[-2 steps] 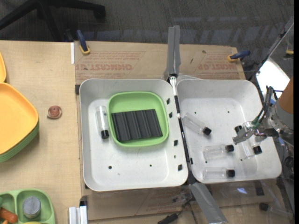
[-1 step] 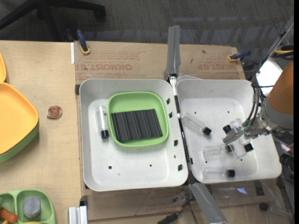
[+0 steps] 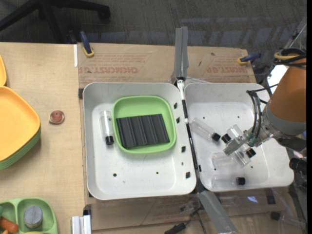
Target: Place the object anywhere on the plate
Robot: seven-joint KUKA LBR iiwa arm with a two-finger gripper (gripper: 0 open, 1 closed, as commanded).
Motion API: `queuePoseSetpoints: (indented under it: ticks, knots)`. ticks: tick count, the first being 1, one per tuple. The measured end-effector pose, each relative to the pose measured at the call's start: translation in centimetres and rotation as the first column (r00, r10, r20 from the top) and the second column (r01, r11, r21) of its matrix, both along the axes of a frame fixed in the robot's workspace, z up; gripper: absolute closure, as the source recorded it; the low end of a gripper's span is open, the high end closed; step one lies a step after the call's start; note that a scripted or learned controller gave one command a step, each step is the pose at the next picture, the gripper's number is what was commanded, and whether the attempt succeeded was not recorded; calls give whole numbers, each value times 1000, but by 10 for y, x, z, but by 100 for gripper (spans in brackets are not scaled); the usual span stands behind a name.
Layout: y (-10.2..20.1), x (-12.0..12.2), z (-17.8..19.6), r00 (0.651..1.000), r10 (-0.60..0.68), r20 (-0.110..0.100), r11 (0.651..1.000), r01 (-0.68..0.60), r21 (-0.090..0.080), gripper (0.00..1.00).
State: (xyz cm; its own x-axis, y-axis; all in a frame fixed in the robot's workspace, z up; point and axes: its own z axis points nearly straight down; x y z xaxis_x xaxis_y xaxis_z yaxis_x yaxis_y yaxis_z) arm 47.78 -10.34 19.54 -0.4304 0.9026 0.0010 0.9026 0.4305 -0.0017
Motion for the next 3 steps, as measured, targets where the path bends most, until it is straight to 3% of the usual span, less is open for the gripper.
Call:
queuePoseSetpoints:
  ticks: [1,2,3]
  knots:
    - [17,0,-4,963,268,2,963,-268,0,100]
    - [37,0,-5,925,380,1,925,-380,0,100]
    - [48,32,6,876,482,3,876,-482,-1,100]
